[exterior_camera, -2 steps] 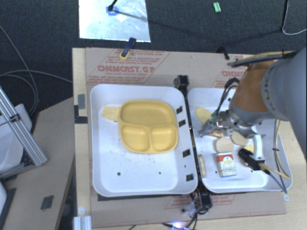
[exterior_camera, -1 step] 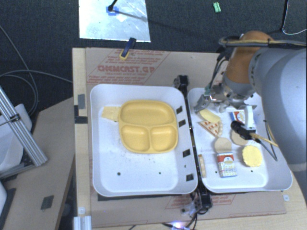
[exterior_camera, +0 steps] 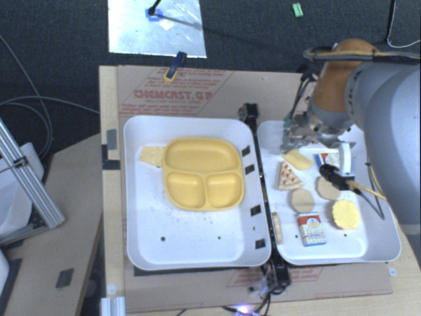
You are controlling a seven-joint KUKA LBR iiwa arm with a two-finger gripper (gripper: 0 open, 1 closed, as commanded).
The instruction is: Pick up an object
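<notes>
my table [exterior_camera: 112, 176] sits on a dark floor [exterior_camera: 52, 38], with a shiny silver sheet [exterior_camera: 156, 18] and thin cables [exterior_camera: 26, 104].

A yellow divided tray [exterior_camera: 200, 174] fills one white bin [exterior_camera: 141, 242]; the red-and-white small box [exterior_camera: 312, 229] lies beside a yellow disc [exterior_camera: 345, 214].

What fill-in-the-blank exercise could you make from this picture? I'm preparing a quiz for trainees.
1. The yellow divided tray lies in the ____ bin.
2. The tray has ____ compartments.
3. The pizza-slice toy lies in the ____ bin.
4. The pincer is at that bin's ____ end, above the pale yellow block.

Missing words: left; three; right; far
</notes>
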